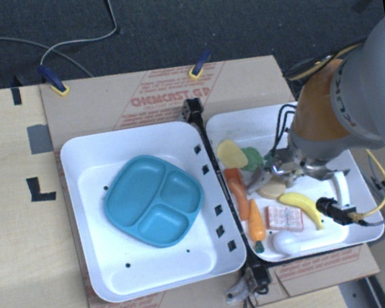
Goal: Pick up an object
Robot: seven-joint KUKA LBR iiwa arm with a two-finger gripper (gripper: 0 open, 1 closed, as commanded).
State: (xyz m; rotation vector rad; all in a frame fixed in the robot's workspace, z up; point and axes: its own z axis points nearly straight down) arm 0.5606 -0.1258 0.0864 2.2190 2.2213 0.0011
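Arm lowered into the right bin, gripper beside the banana, near carrots and a green piece. Jaw state cannot be told; nothing visibly lifted, so the pick appears unfinished.

Two white bins side by side on cardboard-covered worktop. Left bin: blue divided plate, lying flat. Right bin: banana, two carrots along left wall, pale yellow piece, green piece, red-printed packet. Grey arm reaching in from right, jaws low among items, near banana.
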